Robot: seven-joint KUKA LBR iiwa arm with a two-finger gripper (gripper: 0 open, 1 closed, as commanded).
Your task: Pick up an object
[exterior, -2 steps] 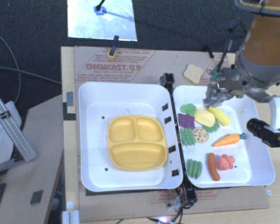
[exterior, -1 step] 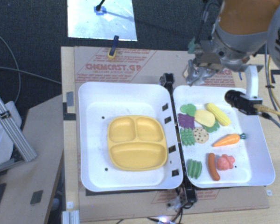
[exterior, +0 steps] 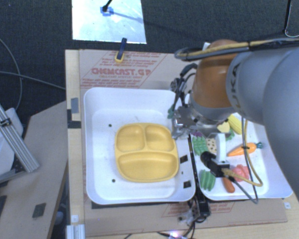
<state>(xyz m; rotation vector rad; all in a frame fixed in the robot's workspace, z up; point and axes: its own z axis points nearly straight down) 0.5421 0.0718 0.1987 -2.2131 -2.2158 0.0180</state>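
Note:
A yellow divided plate (exterior: 145,151) lies in the middle of the left bin (exterior: 97,133). The right bin (exterior: 276,180) holds several toy foods: a yellow corn cob (exterior: 235,123), an orange carrot (exterior: 241,150), a dark green leafy piece (exterior: 199,146), a light green pod (exterior: 207,179), a pink piece (exterior: 243,172) and a small red piece (exterior: 229,184). My gripper (exterior: 180,128) hangs low over the wall between the two bins, just right of the plate's upper right corner. The arm's orange band and grey body hide the far part of the right bin.
A cardboard sheet (exterior: 122,68) with red print lies under the bins, and a blue and yellow marker (exterior: 121,50) rests on its far edge. A shiny square plate (exterior: 108,13) lies beyond it. A metal frame (exterior: 10,133) stands at the left.

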